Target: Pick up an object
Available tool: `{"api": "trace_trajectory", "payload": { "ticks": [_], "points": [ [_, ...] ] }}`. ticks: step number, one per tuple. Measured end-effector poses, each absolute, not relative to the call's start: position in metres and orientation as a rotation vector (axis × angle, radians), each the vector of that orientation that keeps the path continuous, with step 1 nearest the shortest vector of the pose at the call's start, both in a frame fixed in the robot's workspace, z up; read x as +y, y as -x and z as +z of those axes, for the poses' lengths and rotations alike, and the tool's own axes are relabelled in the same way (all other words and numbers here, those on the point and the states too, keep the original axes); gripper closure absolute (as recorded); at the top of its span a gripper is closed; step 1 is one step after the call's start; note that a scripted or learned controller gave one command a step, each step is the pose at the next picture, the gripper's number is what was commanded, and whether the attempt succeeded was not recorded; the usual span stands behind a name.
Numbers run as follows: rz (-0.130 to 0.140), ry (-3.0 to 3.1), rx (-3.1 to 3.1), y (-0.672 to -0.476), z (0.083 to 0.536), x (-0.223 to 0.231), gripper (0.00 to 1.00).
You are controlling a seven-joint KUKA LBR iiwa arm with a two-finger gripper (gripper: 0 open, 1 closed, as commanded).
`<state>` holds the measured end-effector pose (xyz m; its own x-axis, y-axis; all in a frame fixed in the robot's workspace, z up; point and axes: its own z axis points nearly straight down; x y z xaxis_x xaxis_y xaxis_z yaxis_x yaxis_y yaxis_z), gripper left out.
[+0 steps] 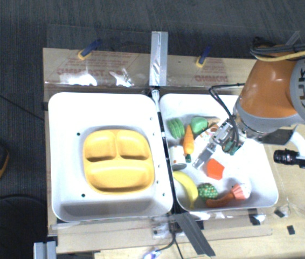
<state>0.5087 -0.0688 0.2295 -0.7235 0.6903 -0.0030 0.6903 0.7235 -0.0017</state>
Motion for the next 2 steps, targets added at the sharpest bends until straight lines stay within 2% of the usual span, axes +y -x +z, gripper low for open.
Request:
{"api": "trace_trajectory", "payload": {
  "ticks": [1, 2],
  "points": [
    [-0.005, -1.071, 2.952, -0.567, 0.183, -0.071, 0.00],
    [0.002, -1.202, 2.885, -0.619, 0.090, -0.100, 0.00]
  ]
}}
